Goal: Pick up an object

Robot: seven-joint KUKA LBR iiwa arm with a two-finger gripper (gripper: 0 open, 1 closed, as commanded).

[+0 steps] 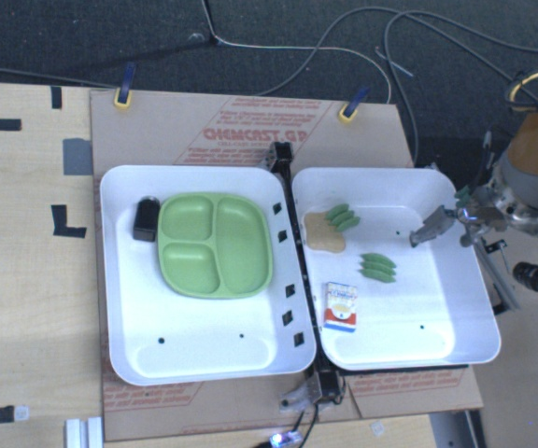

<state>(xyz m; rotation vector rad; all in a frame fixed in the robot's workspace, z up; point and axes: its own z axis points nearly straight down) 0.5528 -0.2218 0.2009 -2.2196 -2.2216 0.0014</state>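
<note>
Jaws (430,229) hang over the right rim of the right bin (395,183), reaching in from the arm (519,187) at the edge of the counter; whether they are parted or closed I cannot tell, and nothing shows between them.

Candidates for the pick all lie in that right bin. A green pea pod (377,267) sits nearest, near the bin's middle and apart from everything else. A second green pod (343,217) lies touching a tan, bread-like piece (323,233) near the divider. A small white carton (341,307) with red and blue print lies flat toward the front. In the left bin (124,278) a green divided plate (215,245) rests with a small black object (146,219) just beside it.

To do this step well, the lone pod looks the best choice: clear space lies all around it, so the jaws could straddle its short axis, aligned across the pod, and descend squarely to the bin floor before closing. The touching pair risks a double or glancing grip.
</note>
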